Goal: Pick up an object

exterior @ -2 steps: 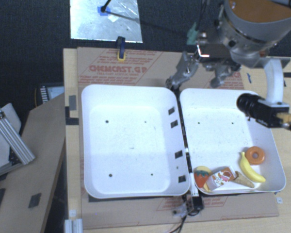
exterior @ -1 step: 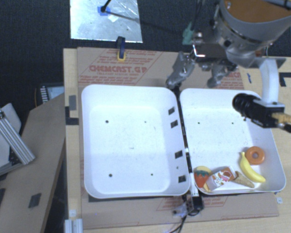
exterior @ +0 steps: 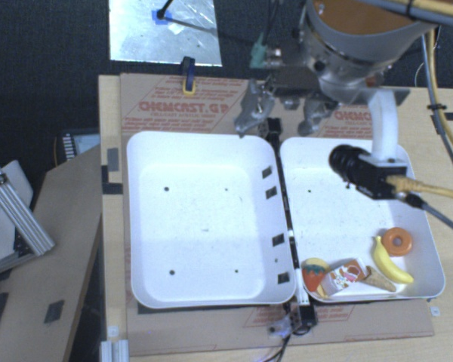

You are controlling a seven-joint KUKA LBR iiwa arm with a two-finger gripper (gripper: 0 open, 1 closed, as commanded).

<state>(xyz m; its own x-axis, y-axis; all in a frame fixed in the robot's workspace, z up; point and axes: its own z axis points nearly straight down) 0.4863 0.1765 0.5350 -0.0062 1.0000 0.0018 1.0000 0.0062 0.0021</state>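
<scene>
- The gripper (exterior: 278, 119) hangs high over the far edge of the two bins, roughly above the seam between them. Its two metal fingers stand spread apart with nothing between them — released, carrying nothing.
- The step in hand looks like the approach: the arm is up and away from the objects, and no pick has been made.
- The things to pick all lie in the right bin (exterior: 317, 217), gathered at its near corner, well apart from the gripper: a banana (exterior: 388, 262), an orange ring-shaped piece like a doughnut (exterior: 397, 240) touching or just beside the banana's upper end, a small packet with red and white print (exterior: 343, 276), a round orange-red item (exterior: 315, 273) at the packet's left, and a tan cone-like piece (exterior: 379, 280) tucked under the banana.
- The left bin (exterior: 200, 217) shows bare white floor with a few small dark dots.
- A black cylindrical unit (exterior: 360, 170) on a white bracket sits over the right bin's far side, with a yellow cable running off to the right.
- Next move, as I judge it: travel toward the near right corner, choose one item, then descend. The pieces crowd each other and the bin wall, so a clean finger placement may be hard — the banana's free lower end or the doughnut look the most exposed.
- Writing: red print on the cardboard sheet (exterior: 183, 105) beneath the bins reads about "CHEMCAST", followed by characters I cannot read surely. The packet's print is too small to read.
</scene>
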